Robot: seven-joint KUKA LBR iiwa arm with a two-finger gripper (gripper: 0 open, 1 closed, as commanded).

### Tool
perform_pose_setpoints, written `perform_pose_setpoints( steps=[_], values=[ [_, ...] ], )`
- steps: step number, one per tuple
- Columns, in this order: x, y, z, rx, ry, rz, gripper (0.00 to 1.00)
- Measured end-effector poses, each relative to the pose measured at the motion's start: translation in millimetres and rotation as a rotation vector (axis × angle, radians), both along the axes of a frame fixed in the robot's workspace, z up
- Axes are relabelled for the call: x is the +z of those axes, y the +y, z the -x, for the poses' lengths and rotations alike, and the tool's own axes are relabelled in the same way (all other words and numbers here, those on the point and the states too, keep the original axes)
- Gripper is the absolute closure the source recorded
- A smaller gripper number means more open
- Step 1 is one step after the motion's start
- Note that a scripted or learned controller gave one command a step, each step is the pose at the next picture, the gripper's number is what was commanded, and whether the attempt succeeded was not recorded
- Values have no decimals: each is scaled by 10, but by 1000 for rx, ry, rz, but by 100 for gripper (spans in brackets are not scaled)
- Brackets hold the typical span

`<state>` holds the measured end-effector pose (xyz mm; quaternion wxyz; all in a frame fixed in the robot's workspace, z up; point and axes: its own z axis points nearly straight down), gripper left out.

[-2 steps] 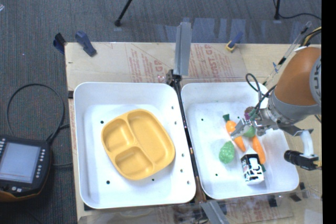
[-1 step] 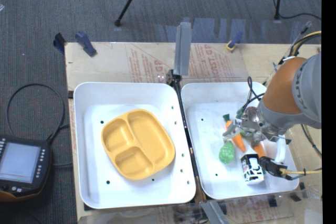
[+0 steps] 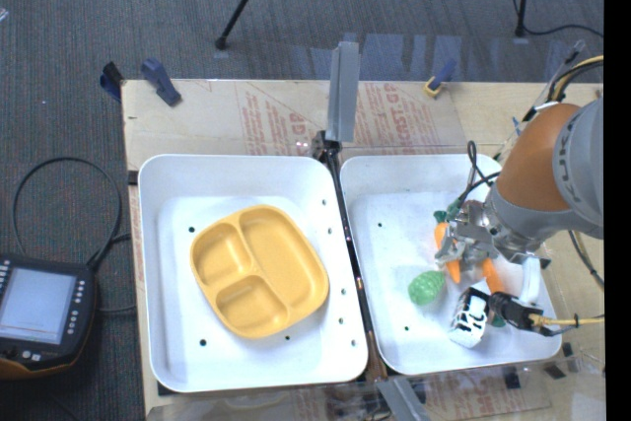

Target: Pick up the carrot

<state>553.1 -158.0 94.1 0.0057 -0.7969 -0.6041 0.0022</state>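
The jaws of the gripper [image 3: 461, 249] sit low in the right bin [image 3: 389, 350], right over the carrot [image 3: 443, 237]; whether they are released or clenched cannot be told, since the wrist hides them. The carrot lies in that bin's upper right part, orange showing at nine o'clock of the gripper and again below it toward five o'clock, so it seems to run under the tool. It looks like a toy: light, stiff, smooth and probably a little slippery, not fragile. The thick middle, gripped across its width, seems the safest hold, as the tapered end could squirt out. Just beside it at seven o'clock rests one green lumpy toy [image 3: 427, 287], and at six o'clock one small black-and-white item [image 3: 469, 315]. Counted: one carrot, one green toy, one black-and-white item, two white bins on the bench [image 3: 246, 113]. The left bin [image 3: 163, 212], well apart at nine o'clock, holds one yellow divided plate [image 3: 258, 269] with three compartments
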Motion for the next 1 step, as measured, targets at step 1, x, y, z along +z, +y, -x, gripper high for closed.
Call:
perform_pose_setpoints(
  steps=[1],
  values=[
    [1095,598,-242,149,-16,5,100]
  ],
)
